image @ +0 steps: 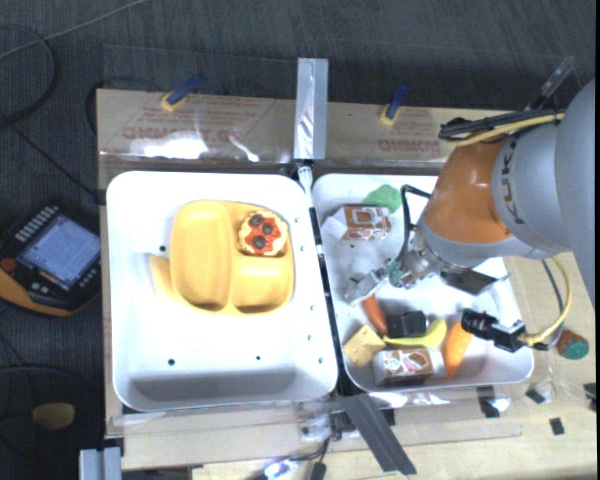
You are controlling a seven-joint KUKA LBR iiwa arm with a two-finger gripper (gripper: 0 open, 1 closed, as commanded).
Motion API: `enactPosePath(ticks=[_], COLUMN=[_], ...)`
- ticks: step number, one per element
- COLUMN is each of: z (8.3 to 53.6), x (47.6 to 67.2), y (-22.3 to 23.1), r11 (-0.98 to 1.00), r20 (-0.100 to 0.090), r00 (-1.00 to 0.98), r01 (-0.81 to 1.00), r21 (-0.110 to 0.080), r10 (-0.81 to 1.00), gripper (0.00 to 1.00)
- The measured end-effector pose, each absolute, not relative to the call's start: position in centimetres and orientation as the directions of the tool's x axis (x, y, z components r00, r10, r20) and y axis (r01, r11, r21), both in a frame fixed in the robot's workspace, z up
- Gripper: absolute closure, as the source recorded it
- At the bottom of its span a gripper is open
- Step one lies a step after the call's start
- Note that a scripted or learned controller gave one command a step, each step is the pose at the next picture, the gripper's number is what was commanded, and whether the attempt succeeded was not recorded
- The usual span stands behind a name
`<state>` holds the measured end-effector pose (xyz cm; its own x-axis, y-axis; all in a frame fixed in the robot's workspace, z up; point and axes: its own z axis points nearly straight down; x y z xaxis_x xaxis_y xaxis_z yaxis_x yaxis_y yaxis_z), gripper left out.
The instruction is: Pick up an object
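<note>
Over right bin's (515, 373) middle, end effector (405, 271) low among the clutter, can't tell its state; yellow tray (215, 258) left bin (140, 368).

A handheld control pendant (42, 263) with an orange edge lies on the dark carpet (40, 118) left of the counter (130, 118); two blue-and-yellow clamps (183, 91) grip the counter's far edge.

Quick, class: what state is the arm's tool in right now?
Tool: low in the right bin, among the items; its state cannot be told.
</note>
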<state>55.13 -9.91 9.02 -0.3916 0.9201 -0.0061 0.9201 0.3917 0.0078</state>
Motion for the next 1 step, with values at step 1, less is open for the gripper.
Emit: enactPosePath(ticks=[1], z=[10.03], x=[55.31], y=[-9.8], r11=[0.392], r20=[-0.007], r00=[-0.392], r01=[0.92], r21=[0.013], r10=[0.92], gripper=[1.0])
